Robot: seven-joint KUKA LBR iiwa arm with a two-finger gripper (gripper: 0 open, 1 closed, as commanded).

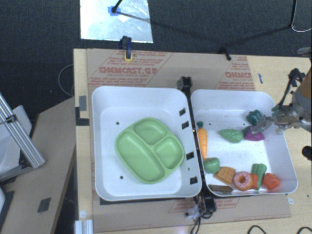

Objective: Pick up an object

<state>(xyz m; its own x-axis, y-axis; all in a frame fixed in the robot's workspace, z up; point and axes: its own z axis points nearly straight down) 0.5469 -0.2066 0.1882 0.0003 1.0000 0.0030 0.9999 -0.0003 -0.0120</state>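
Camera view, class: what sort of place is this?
Probably a robotics lab: a robot gripper reaches over two white bins, one holding toy food such as a carrot, on a protected bench.

Bench surface: brown board (161, 67) printed with red "CHEMCAST" lettering, lying under both bins. Far edge, left of centre: blue-and-yellow clamp (127, 48). Beyond it on dark floor: shiny silver sheet (116, 13) bearing a small blue tape patch (112, 10). Far left: slanted aluminium frame rail (17, 130). Black clips (185, 83) at the seam between bins.
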